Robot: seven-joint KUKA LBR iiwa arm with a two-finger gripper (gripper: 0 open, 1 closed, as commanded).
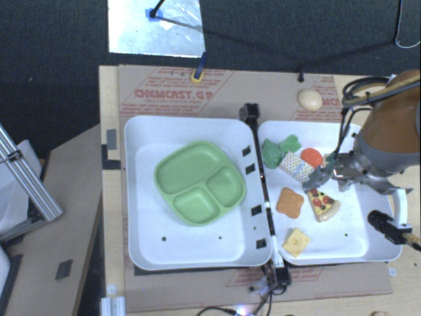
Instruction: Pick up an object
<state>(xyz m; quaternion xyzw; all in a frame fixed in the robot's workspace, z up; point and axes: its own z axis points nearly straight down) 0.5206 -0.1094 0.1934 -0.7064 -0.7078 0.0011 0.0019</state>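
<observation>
We look down on the pale wooden bench [112, 196], where two shallow white plastic bins sit side by side, their inner rims touching along a black-clipped seam. The left white bin [141, 242] carries a light green three-compartment plastic tray [199, 183], tilted and central, with a bare floor all round it, widest toward 6 and 9 o'clock. The right white bin [348, 245] is the crowded one: a green leafy toy vegetable [276, 150] at 11 o'clock, a red round toy tomato [312, 157] just beside it, a speckled white wrapped packet [296, 167] touching the tomato's lower left, an orange breaded toy nugget [290, 203] near the seam, a toy pizza slice with red dots [323, 204] just right of it, and a yellow toy cheese wedge [296, 242] at 6 o'clock close to the front rim. The grey arm with its orange band enters from 3 o'clock, and its two-finger gripper [322, 178] hangs just above the pizza slice's upper edge, beside the packet. We cannot tell whether the fingers are open or closed, nor whether they touch anything. Open floor remains toward 5 o'clock. A cream egg-shaped object [310, 99] lies outside the bins at 12 o'clock.
</observation>
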